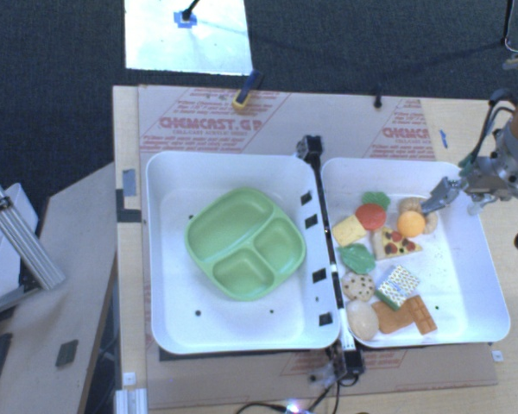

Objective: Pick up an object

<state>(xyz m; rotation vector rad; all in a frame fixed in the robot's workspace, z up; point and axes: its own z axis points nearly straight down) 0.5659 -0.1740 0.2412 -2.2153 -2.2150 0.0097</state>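
While nothing sits between my fingers yet, the pick is not done: every toy food piece lies loose in the right bin (479,270). My end effector (438,198) hangs over that bin's upper right part, just beside the orange ball (411,223) and the tan round piece (412,204) behind it. Whether the fingers stand apart or together I cannot tell; the tip is small and blurred here. The closest target is probably the orange ball, with the pizza slice (395,243) and the red tomato (372,216) near it. The left bin (168,317) carries a green divided plate (245,242). My arm (511,158) reaches in from the right, wrist tilted down and leftward toward the pile. Lowering, closing and lifting are all left.
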